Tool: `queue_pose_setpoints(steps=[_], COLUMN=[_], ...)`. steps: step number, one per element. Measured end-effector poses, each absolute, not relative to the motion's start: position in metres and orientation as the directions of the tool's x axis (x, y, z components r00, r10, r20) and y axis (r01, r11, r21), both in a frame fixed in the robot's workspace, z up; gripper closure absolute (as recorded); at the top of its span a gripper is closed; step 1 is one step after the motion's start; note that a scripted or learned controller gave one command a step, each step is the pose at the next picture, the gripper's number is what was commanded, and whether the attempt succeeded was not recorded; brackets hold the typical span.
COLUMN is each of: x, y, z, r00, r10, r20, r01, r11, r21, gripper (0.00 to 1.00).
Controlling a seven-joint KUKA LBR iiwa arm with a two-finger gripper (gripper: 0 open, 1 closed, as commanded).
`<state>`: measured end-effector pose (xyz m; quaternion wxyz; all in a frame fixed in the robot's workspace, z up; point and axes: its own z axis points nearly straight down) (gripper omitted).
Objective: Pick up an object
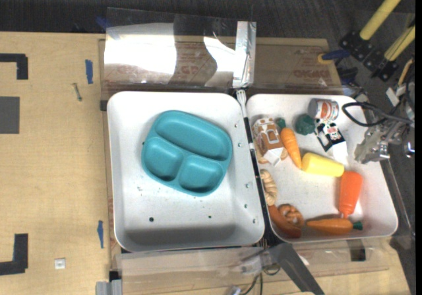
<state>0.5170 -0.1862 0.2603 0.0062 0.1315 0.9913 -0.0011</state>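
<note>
Two white bins on the counter; my tool (374, 145) sits at the right bin's (386, 185) right rim, over the edge, nothing visibly between the fingers, opening can't tell. Just left of the tool: yellow block (322, 165), orange carrot (290, 146). Below-left: orange bottle (350, 193), second carrot (331, 225). Far left, in the other bin: teal divided tray (187, 152).
</note>
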Motion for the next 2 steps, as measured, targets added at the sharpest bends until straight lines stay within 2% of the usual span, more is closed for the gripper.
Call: queue_pose_setpoints(steps=[1, 2], x=[0.564, 0.602], y=[-0.179, -0.170], z=[0.238, 0.277], r00=[-0.902, -0.756], r10=[0.431, 0.654], r20=[-0.007, -0.009], r01=[0.431, 0.654], r11=[0.902, 0.756], r21=[0.001, 0.004], gripper=[1.00, 1.00])
